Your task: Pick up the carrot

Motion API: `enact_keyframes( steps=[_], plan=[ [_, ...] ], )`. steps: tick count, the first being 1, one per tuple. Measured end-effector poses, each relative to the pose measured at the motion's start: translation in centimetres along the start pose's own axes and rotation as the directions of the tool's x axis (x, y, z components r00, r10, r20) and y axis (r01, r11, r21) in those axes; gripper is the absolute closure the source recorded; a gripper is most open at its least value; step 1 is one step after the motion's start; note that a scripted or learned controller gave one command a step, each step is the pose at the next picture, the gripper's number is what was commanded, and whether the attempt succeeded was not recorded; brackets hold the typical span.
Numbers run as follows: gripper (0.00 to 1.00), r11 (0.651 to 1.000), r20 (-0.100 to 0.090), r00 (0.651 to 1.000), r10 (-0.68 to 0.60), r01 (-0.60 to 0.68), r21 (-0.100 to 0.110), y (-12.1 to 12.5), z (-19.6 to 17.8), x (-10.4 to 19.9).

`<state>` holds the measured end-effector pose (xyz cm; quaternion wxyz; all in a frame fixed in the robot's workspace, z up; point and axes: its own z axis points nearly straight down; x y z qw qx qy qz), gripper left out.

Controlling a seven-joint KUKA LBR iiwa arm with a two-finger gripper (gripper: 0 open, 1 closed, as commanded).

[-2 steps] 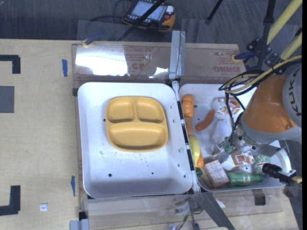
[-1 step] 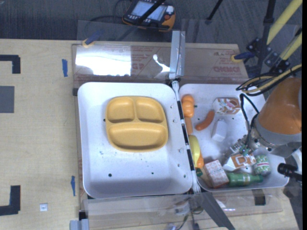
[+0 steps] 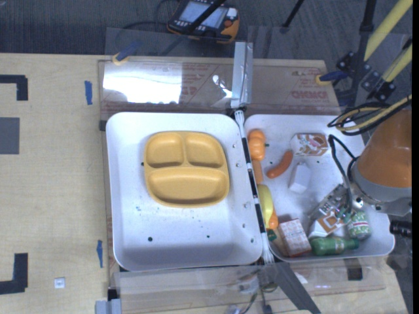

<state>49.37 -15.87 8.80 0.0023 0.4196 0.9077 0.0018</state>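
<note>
The carrot (image 3: 256,150) is an orange piece lying along the left wall of the right bin (image 3: 380,248), near its far end. My arm comes in from the right, its orange band (image 3: 391,154) above the bin's right side. The gripper (image 3: 340,201) hangs low over the clutter at the bin's right middle, far to the right of the carrot and nearer to me. A reddish sausage (image 3: 280,165) lies between the carrot and the gripper.
The left bin (image 3: 131,227) holds a yellow divided plate (image 3: 186,167). In the right bin are a yellow banana-like piece (image 3: 266,205), a small box (image 3: 294,235), a green bottle (image 3: 332,244), a can (image 3: 358,226), a snack packet (image 3: 309,144) and a white piece (image 3: 299,178).
</note>
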Motion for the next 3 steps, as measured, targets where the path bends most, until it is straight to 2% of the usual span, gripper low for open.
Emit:
enact_keyframes(
  steps=[1, 2, 3],
  plan=[
    [1.00, 0.938, 0.002, 0.938, -0.346, 0.346, -0.002, -2.1, 0.1, -0.9],
    [1.00, 0.807, 0.008, 0.807, -0.590, 0.590, 0.002, -4.1, 0.1, -3.1],
    [1.00, 0.809, 0.015, 0.809, -0.588, 0.588, 0.000, -3.9, -1.0, -3.2]
  ],
)
